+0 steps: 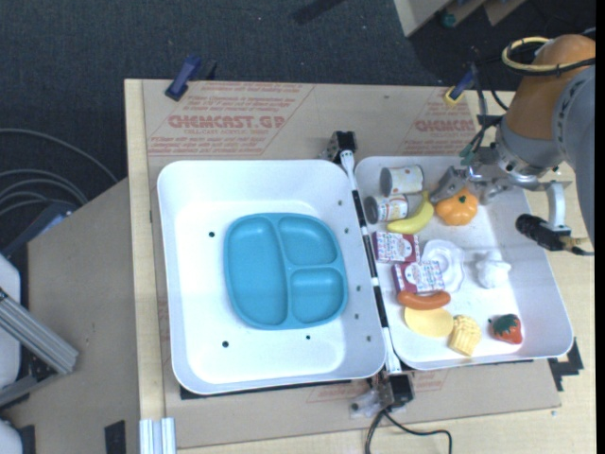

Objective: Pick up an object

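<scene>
The desk is a pale wooden board printed with red lettering, set on a dark carpeted floor. Two blue clamps grip its far edge, one at the left and one at the right. Grey cables loop over the floor to the left.

Two shallow white bins sit side by side on the board. The left bin holds a blue divided plate, lying flat near its middle. The right bin holds the toy foods: a can on its side at the far end, a banana just beside it, an orange fruit touching the banana's tip, two red-and-white packets, a white cup shape, a sausage, a yellow slice, a corn piece, a strawberry and a small white lump.

The grey arm reaches in from the right. Its claw hangs over the far end of the right bin, just above the orange fruit; whether its fingers are parted or closed cannot be told, and nothing is seen between them.
</scene>
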`<control>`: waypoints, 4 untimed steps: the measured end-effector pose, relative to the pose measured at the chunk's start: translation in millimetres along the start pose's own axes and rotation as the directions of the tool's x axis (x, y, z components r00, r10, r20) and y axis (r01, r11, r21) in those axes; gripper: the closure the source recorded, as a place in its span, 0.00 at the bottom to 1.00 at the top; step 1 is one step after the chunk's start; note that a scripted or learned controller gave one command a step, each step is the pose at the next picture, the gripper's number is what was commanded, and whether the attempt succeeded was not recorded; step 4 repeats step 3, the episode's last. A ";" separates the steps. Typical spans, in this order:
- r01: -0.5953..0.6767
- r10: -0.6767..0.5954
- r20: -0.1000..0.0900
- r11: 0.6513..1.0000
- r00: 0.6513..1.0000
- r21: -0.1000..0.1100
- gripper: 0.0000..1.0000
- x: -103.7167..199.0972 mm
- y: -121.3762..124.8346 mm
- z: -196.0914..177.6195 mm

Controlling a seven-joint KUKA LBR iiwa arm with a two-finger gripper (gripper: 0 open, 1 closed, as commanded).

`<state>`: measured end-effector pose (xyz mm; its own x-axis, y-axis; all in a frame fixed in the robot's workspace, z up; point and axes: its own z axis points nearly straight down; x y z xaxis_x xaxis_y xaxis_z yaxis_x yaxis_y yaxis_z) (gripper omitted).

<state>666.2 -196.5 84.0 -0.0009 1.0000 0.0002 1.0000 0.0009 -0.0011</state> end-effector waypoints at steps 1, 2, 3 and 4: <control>0.001 -0.001 0.003 1.000 1.000 -0.004 1.00 0.1 1.3 -11.6; 0.003 -0.003 -0.001 1.000 1.000 -0.007 1.00 100.7 -9.2 -102.4; 0.001 -0.001 -0.001 1.000 1.000 0.000 1.00 118.6 -43.2 -131.8; 0.001 -0.001 -0.001 1.000 1.000 0.000 1.00 118.6 -43.2 -131.8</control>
